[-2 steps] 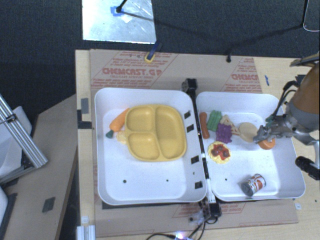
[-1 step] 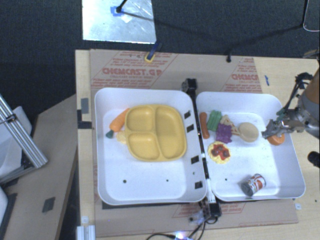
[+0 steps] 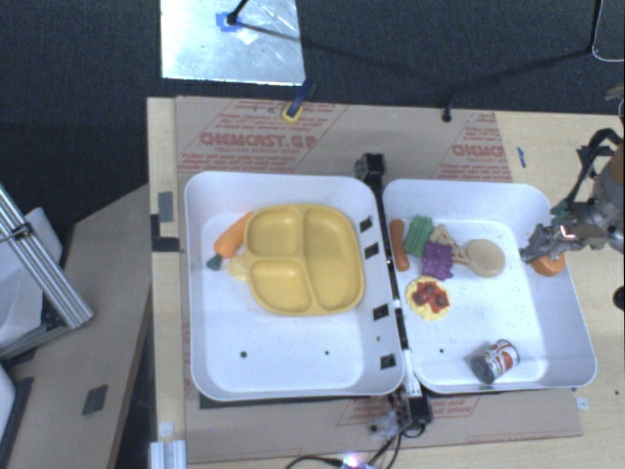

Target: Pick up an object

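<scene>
Jaws: gripper sits at the right bin's right wall; I can't tell from here if it's open or closed, nothing visibly held.
Nearest thing: orange piece right under the gripper, partly hidden, can't identify it.
Target pick: I'd go for the round tan piece, just left of the gripper, touching the purple toy.
Handling: looks like light, stiff plastic; probably slick, so grip across its width.
Other options: can at the near wall, lying on its side, may roll; pizza toy is flat, poor grab.
Left bin: yellow tray and carrot, well away from the gripper.
</scene>
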{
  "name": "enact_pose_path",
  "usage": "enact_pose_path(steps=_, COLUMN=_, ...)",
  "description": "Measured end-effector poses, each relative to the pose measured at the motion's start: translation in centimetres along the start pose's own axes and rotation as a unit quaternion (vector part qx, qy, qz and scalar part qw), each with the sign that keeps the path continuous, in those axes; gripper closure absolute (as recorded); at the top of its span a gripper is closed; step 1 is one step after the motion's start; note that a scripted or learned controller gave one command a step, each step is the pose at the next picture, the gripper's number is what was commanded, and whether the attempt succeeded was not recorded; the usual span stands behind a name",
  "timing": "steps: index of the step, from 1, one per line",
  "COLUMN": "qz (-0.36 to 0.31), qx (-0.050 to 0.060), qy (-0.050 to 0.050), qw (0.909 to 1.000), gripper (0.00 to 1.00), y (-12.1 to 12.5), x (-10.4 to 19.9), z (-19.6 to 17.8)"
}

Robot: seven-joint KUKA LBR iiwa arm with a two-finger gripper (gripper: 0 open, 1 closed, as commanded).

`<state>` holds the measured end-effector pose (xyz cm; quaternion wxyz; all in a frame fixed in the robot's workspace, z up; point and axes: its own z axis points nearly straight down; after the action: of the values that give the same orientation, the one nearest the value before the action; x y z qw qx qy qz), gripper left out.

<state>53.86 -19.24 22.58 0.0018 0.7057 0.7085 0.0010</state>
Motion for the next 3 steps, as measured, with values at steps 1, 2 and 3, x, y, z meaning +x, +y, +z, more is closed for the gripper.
enact_pose_path(steps=1, qz=-0.002, qx=0.002, qy=0.001, qw=1.0, gripper=1.0, y=-1.3, x=5.4, z=1.0)
enact_pose_path(steps=2, qz=-0.003, qx=0.001, qy=0.002, qw=1.0, gripper=1.0, y=-2.8, x=10.5, z=-0.3)
enact_pose_path(steps=3, qz=-0.004, qx=0.002, qy=0.002, qw=1.0, gripper=1.0, y=-3.7, x=16.7, z=-0.3)
